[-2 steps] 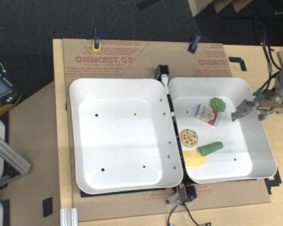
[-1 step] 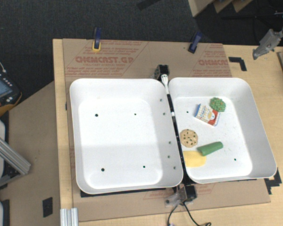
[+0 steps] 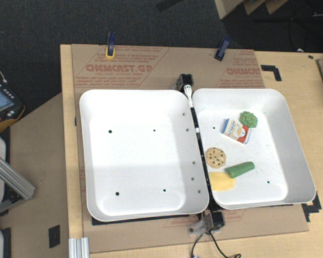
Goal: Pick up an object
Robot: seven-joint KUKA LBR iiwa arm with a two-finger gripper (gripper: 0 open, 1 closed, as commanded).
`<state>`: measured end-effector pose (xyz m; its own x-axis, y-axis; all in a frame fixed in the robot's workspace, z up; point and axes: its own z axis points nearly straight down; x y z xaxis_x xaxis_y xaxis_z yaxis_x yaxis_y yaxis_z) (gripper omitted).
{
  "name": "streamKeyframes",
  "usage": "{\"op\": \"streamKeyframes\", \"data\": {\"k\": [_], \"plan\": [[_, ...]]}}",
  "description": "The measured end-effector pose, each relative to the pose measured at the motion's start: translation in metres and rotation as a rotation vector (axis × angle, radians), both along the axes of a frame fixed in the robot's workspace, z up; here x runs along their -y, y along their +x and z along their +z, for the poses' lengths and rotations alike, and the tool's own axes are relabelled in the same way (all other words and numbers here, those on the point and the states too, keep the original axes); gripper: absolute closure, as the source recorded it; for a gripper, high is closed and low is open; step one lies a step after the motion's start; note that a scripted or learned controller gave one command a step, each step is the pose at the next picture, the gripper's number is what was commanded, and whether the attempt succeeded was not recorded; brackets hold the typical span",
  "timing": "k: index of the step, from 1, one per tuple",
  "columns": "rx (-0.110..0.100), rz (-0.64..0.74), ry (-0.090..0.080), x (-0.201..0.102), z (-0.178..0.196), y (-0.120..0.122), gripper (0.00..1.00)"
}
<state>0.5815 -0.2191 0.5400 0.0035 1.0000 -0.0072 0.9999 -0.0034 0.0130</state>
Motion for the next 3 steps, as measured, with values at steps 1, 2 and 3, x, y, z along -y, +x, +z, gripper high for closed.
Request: {"op": "streamKeyframes", "data": {"k": [1,2,3], "plan": [[-0.006,0.004,0.002,-0.003,0.005,0.001,1.0],[-0.007,0.004,0.002,-0.003,0.004,0.001,0.0],[-0.001,0.005,-0.002,-0.003,0.016,0.002,1.0]]}}
